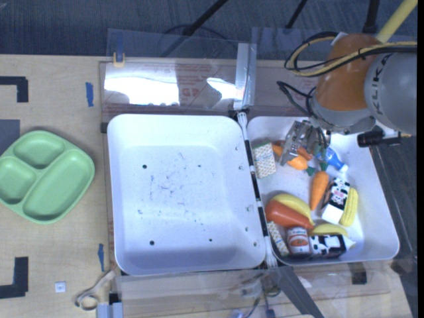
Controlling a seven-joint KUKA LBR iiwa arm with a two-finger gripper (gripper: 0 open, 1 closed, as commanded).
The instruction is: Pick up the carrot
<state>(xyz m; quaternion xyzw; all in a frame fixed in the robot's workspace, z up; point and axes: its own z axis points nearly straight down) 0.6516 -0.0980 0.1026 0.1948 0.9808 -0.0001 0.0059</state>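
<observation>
1. Here, you see the arm (371, 88) reaching in from the right, its rounded grey body and glossy orange band bent over the far corner of the right bin (381, 207), with the wrist pointing down into it.
2. The gripper (301, 143) is a small block of grey metal hanging low over the far-left part of the right bin; how wide it stands is too blurred to tell, and you cannot make out anything held in it.
3. Just beside it lies a small orange piece (297, 162), smooth and rounded.
4. The carrot (318, 189) lies near the middle of the right bin, a tapered orange cone, apart from the gripper and nearer the front.
5. Beside the carrot you have a yellow corn cob (349, 206) with a bumpy surface, a curved yellow banana (293, 204) and a glossy red-orange piece (287, 213), all crowded together.
6. A pale waffle-patterned piece (264, 159) sits by the right bin's left wall.
7. Left of the right bin stands the left bin (179, 191), smooth white plastic, shallow with rounded corners.
8. Farther left still, a pale green divided plate (43, 175) rests on the wooden bench (53, 85).
</observation>
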